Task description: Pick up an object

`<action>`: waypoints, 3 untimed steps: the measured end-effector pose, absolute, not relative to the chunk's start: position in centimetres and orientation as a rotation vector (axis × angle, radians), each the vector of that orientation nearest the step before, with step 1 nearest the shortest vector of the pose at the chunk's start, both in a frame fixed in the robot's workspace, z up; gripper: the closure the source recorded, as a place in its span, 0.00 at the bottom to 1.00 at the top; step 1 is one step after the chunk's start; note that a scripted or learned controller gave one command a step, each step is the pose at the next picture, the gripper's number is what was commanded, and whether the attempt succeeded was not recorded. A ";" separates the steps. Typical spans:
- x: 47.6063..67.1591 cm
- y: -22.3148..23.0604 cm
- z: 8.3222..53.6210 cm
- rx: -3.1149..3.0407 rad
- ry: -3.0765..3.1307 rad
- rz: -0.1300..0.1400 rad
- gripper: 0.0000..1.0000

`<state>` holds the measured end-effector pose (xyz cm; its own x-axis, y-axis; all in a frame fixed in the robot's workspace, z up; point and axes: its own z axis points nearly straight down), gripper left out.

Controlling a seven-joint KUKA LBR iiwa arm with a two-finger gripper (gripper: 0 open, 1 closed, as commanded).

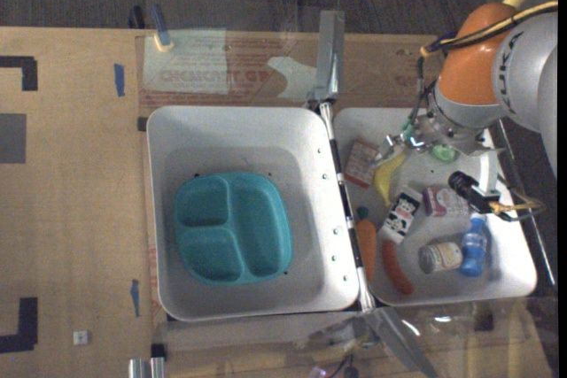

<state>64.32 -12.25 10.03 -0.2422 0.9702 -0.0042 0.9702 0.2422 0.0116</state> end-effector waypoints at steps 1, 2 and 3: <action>64.4 -12.3 11.1 1.928 2.464 0.015 1.00; 64.4 -12.3 11.1 1.929 2.464 0.015 0.00; 58.4 -18.1 8.8 2.027 2.391 0.004 0.00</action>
